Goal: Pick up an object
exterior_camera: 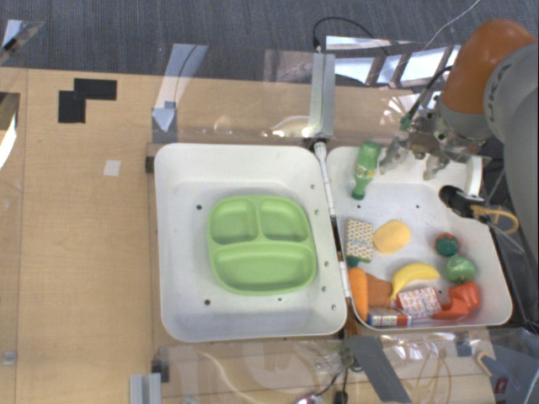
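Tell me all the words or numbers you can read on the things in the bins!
No text can be read in this picture.
Small white and red box by the banana: it has print, too blurred to read.
Checkered packet: a pattern, with no letters I can make out.
Green bottle: its label is too small to read.

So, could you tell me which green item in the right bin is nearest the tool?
The green plastic bottle by the bin's far-left corner; the round green toy lies far nearer the front.
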Motion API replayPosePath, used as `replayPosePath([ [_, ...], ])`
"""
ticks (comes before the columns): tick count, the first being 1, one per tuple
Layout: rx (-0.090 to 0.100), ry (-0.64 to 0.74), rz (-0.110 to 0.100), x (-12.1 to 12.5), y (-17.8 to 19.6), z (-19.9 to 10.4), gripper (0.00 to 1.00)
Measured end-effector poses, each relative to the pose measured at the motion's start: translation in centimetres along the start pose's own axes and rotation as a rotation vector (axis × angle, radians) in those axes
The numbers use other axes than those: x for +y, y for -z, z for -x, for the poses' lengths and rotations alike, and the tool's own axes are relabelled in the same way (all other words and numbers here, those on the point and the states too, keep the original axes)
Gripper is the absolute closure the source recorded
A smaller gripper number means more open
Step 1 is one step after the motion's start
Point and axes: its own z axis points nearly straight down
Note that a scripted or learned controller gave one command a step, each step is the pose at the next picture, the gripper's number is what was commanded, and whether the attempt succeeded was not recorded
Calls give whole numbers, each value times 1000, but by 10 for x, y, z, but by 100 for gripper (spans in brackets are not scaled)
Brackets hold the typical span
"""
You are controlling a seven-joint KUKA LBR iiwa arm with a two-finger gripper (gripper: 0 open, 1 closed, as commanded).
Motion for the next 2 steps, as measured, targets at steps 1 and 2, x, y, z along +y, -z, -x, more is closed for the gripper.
replayPosePath([
  [1, -1, 9, 0, 2, 8, -2, 100],
  [2, -1, 10, 0, 2, 8, -2, 0],
])
